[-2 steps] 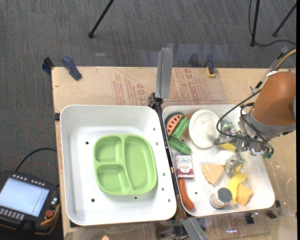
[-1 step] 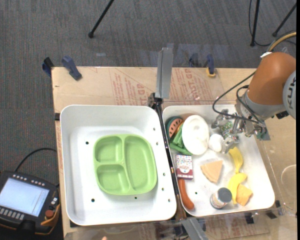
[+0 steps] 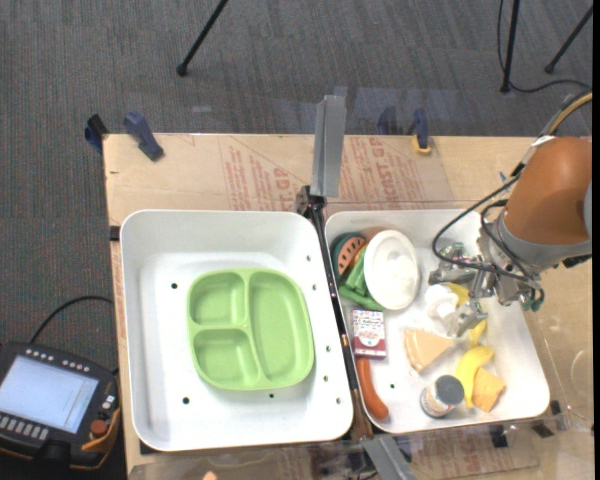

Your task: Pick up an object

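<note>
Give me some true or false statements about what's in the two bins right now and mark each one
1. The green divided plate lies in the left bin. True.
2. The white bowl sits in the left bin. False: it is in the right bin, near its upper left corner.
3. The hot dog lies by the right bin's left wall, below the small red box. True.
4. The small can stands on the green plate. False: it stands in the right bin, beside yellow pieces.
5. The gripper is over the right bin. True.
</note>
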Available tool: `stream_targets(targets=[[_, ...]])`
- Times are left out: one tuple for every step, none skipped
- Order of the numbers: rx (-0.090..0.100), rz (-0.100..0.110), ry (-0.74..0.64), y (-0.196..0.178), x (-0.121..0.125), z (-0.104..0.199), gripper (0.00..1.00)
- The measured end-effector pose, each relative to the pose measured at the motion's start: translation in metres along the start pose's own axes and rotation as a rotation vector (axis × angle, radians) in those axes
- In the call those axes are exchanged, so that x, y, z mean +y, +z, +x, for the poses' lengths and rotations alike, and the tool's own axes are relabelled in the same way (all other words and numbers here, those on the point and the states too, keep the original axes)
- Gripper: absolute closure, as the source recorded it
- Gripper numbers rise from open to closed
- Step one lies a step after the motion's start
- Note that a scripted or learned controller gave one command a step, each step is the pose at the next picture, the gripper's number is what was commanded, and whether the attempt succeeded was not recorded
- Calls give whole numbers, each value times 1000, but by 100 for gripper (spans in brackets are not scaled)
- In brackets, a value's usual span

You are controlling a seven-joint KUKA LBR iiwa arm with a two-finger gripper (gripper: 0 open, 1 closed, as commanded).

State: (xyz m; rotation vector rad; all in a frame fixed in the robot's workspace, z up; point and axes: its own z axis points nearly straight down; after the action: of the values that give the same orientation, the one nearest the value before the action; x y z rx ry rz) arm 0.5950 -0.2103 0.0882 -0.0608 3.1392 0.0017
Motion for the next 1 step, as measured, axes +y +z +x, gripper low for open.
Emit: stream_targets(targets=[[1,-1,37,1,3,38,0]])
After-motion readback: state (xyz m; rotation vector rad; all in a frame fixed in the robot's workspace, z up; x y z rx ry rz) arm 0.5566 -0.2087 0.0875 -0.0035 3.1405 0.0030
